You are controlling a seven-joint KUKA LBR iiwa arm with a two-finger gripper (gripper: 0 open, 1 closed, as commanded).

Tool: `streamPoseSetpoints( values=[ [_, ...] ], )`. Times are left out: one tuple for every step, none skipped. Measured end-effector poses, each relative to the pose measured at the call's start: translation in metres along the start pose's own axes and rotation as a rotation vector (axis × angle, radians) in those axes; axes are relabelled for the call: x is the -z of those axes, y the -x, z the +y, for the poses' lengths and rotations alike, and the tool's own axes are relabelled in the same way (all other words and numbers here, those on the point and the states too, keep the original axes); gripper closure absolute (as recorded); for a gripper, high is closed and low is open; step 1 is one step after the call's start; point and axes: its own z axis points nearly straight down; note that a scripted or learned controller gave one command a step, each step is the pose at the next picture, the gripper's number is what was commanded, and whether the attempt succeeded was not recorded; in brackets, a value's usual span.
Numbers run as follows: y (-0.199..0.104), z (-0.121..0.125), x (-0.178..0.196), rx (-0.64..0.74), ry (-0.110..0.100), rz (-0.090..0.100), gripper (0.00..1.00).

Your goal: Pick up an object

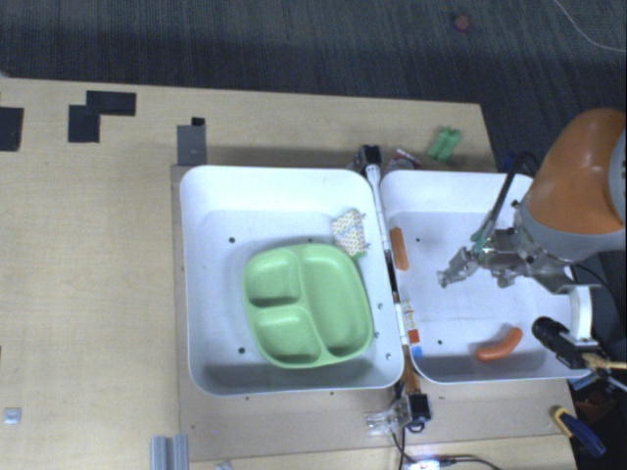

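Left bin (201, 292): green divided tray (307, 304), patterned cloth scrap (349, 229) at its 1 o'clock. Right bin (431, 189): orange sausage-shaped piece (500, 344) at 5 o'clock, lying flat, untouched. Arm leans in from 3 o'clock, gripper (457, 271) mid-bin, fingers spread, holding nothing.

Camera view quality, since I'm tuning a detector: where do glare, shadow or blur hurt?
Camera view: soft overall; the white bins look bright and washed out; shadow lies beside the green tray; the gripper looks blurred; the orange sausage stays distinct.

Two white bins (211, 262), one green divided plate (307, 305), one patterned cloth scrap (349, 230), one orange sausage (500, 344)
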Motion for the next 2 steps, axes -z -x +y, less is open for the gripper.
streamPoseSetpoints(
  values=[
    [0.035,-0.003,-0.103,-0.002,0.007,-0.002,0.00],
    [0.038,0.060,-0.095,0.000,0.003,-0.001,0.00]
  ],
)
